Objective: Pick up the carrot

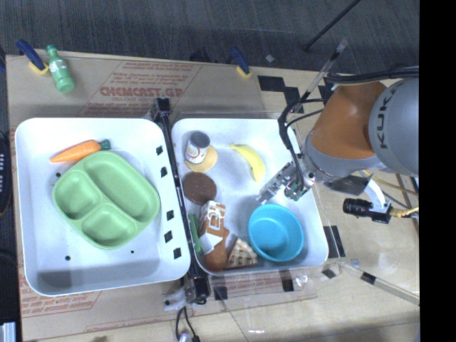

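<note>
Carrot [76,150] lies in the left bin [28,212], near its far left corner, orange body pointing left with the green stub at its right end. It touches or nearly touches the far edge of a green divided plate [107,198], which takes up most of that bin's floor.

Well apart from it, the gripper [274,188] hangs over the right bin [313,223] — between a yellow banana [250,160] and a blue bowl [275,234]. Its two fingers look narrowly parted, and nothing sits between them. The grey arm [370,130] with its orange band reaches in behind it.

Other things share the right bin: a small jar [197,149] with a dark lid near the far left, a round brown disc [199,187] just in front of it, a brown-and-white packet [213,219] nearer still, and a waffle-patterned wedge [242,254] at the near edge beside the bowl.

On the cardboard beyond the left bin stands a green bottle [61,71] — beside a blue-and-yellow clamp [31,57].
</note>
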`<state>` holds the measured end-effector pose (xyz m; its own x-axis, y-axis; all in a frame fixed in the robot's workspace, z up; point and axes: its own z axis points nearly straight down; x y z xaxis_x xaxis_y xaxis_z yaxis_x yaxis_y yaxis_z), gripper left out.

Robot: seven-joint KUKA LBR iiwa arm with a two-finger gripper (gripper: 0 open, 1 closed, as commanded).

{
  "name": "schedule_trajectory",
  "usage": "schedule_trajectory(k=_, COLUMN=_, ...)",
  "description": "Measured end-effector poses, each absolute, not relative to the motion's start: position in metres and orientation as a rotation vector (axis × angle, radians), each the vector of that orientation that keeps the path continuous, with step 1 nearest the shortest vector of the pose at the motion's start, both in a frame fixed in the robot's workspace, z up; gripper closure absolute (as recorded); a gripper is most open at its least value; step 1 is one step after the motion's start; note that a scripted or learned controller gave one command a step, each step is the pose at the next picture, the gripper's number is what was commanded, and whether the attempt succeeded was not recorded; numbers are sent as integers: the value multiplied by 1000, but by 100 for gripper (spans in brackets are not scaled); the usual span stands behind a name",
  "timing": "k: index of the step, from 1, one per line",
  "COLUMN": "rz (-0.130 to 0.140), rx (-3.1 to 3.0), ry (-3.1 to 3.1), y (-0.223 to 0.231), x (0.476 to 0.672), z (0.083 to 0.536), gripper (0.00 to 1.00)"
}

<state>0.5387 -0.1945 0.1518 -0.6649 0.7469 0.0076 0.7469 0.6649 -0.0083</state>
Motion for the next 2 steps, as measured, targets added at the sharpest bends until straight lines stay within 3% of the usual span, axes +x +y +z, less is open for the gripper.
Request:
schedule_trajectory(k=1, rz=2, rx=-913, ry=-3004, y=-210, x=511, z=93, gripper=100)
schedule_trajectory(k=2, rz=2, rx=-461, ry=-3103, y=-210, x=478, z=93, gripper=100)
